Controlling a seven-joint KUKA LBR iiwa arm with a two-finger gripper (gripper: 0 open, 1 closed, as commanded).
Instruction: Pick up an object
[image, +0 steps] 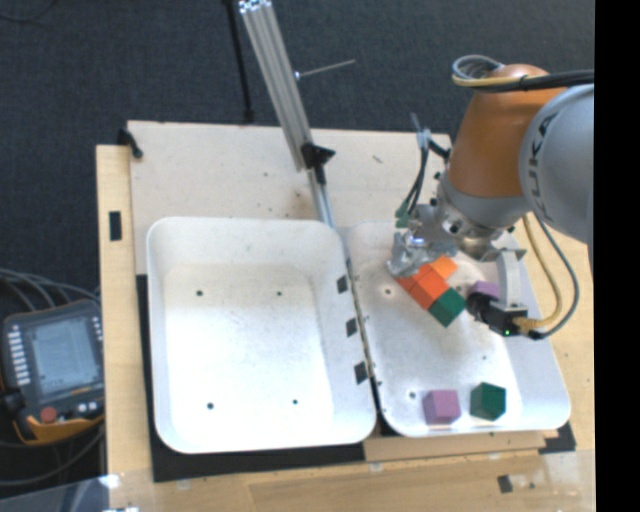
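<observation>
My gripper (410, 255) hangs over the upper part of the right bin (520, 400), under the arm's orange band. An orange block (431, 281) lies right beside and just below the gripper's metal tip, touching or nearly touching it. A green block (448, 306) sits against the orange one on its lower right. A small purple piece (486, 292) lies to their right, partly behind the wrist's cabling. Near the bin's front edge stand a purple cube (440, 405) and a dark green cube (488, 400), side by side and apart from the gripper.
The left bin (180, 250) lies beside the right one, with a row of black clips (352, 325) along their shared edge. A slanted aluminium post (290, 100) rises behind the bins. A teach pendant (55, 360) rests off the bench at the left.
</observation>
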